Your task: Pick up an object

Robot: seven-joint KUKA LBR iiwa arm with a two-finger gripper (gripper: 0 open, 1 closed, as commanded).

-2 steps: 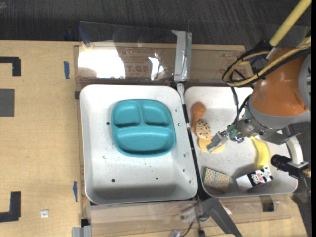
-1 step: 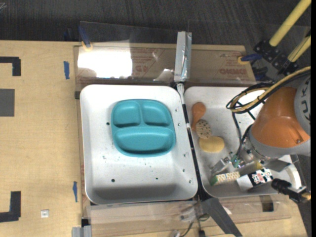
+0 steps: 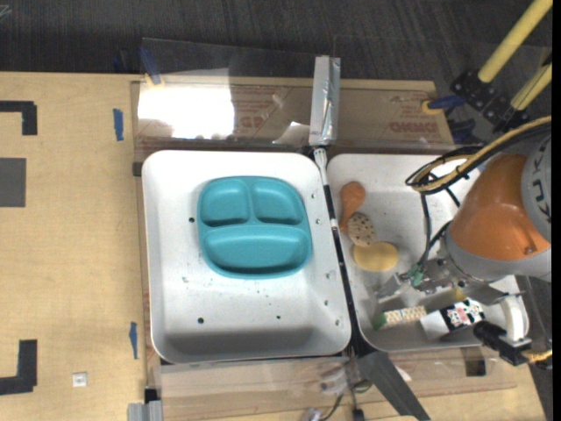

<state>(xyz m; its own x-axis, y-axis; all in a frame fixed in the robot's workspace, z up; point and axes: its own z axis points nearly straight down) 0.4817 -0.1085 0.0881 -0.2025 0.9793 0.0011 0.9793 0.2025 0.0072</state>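
In the right bin lie an orange sausage-shaped piece, a round speckled tan piece and a pale yellow lump, close together near the bin's left wall. My gripper is low in the front half of this bin, just below and to the right of the yellow lump. The arm's orange band rises behind it and hides the bin's right part. A small strip with print lies beside the gripper's tip. I see nothing clearly held.
The left bin holds a teal divided plate. A raised divider separates the bins. Black and yellow cables loop over the right bin's far side. A small white-and-black item sits under the wrist.
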